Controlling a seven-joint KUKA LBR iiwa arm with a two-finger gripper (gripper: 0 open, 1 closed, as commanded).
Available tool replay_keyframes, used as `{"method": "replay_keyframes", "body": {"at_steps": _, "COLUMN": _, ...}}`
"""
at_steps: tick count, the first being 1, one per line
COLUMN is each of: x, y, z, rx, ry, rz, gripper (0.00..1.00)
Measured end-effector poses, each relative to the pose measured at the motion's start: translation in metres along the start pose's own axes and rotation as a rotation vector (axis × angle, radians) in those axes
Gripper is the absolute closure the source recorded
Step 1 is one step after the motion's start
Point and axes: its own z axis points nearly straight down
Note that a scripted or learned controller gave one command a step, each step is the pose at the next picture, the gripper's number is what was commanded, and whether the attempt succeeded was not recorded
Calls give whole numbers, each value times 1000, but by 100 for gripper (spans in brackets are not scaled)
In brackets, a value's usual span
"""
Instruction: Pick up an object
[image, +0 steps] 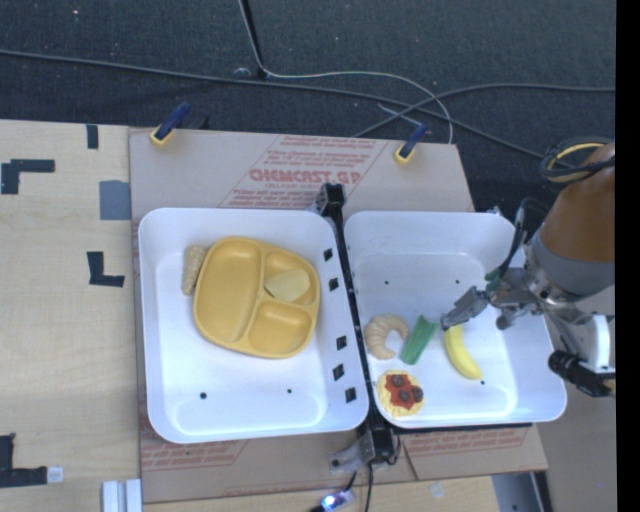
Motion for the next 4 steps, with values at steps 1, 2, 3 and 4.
{"method": "replay_keyframes", "body": {"at_steps": 1, "x": 0, "y": 2, "z": -5, "rx": -9, "ry": -2, "rz": -4, "gripper": 0}}
{"method": "replay_keyframes", "body": {"at_steps": 2, "x": 8, "y": 2, "z": 45, "rx": -5, "ry": -1, "rz": -4, "gripper": 0}}
{"method": "replay_keyframes", "body": {"at_steps": 3, "x": 8, "y": 3, "z": 99, "rx": -11, "ry": -2, "rz": -2, "gripper": 0}}
{"method": "replay_keyframes", "body": {"at_steps": 4, "x": 9, "y": 7, "z": 87, "rx": -16, "ry": 1, "rz": -5, "gripper": 100}}
